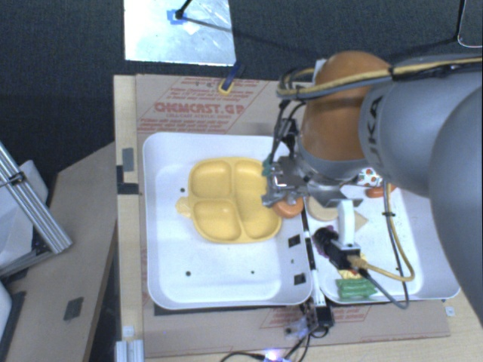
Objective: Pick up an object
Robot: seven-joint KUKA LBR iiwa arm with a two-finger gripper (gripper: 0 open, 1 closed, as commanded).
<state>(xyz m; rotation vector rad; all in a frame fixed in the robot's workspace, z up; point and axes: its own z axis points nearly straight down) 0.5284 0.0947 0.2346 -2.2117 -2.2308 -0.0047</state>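
orange object [287,207] at the bin divider — half hidden under the arm [392,127], fingers' state unclear

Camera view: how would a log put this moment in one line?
arm: over seam between bins | tool: low at yellow divided plate's right edge | orange piece: beside tool | grasp: unconfirmed

Below me I count two white bins [162,277] side by side on my worktop. One yellow divided tray [225,200] lies in the left bin. By the divider I see one orange ring-shaped piece [289,207], and one small green item [355,288] in the right bin.
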